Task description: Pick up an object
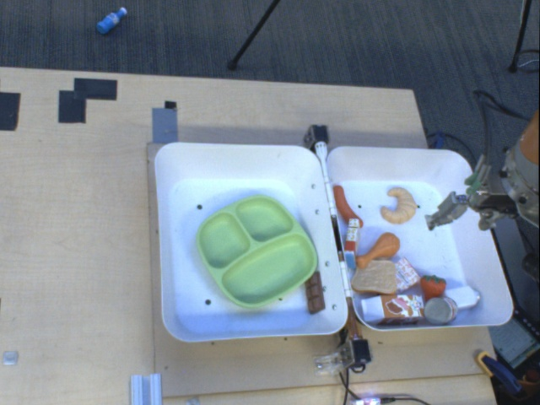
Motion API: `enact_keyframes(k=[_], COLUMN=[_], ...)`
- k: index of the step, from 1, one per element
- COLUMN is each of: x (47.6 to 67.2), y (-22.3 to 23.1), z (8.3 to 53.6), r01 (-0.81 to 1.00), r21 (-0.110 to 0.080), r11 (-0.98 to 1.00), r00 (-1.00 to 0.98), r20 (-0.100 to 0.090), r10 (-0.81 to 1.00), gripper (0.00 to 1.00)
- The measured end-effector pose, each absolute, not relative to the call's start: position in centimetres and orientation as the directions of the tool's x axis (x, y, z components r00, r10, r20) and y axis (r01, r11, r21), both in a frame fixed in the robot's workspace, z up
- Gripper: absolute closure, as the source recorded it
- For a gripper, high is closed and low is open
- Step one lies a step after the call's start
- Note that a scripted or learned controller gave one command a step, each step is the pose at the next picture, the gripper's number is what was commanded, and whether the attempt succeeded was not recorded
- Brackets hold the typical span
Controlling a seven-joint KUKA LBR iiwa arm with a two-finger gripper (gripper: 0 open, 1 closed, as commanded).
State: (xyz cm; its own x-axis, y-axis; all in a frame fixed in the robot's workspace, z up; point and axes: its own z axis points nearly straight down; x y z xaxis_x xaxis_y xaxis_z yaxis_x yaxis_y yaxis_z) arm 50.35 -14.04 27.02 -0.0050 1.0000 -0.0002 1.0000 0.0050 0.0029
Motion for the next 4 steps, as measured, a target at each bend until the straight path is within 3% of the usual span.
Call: enact_keyframes(k=[1,2,3,4], x=[48.7,48.8,51.3,51.6], y=[-9.4,-6.0,-11.2,-11.2], z=[16.8,18.5,8.7,9.8], r01=[1.0,1.0,1.0,1.0], r21=[0.0,0.004,0.009,0.016], r11=[0.004,0.004,0.002,0.003], r00=[-0.004,-0.004,-0.002,-0.003], r20=[0.001,0.001,-0.001,-0.002], r10=[1.0,1.0,1.0,1.0], gripper=[0.0,0.0,0.0,1.0])
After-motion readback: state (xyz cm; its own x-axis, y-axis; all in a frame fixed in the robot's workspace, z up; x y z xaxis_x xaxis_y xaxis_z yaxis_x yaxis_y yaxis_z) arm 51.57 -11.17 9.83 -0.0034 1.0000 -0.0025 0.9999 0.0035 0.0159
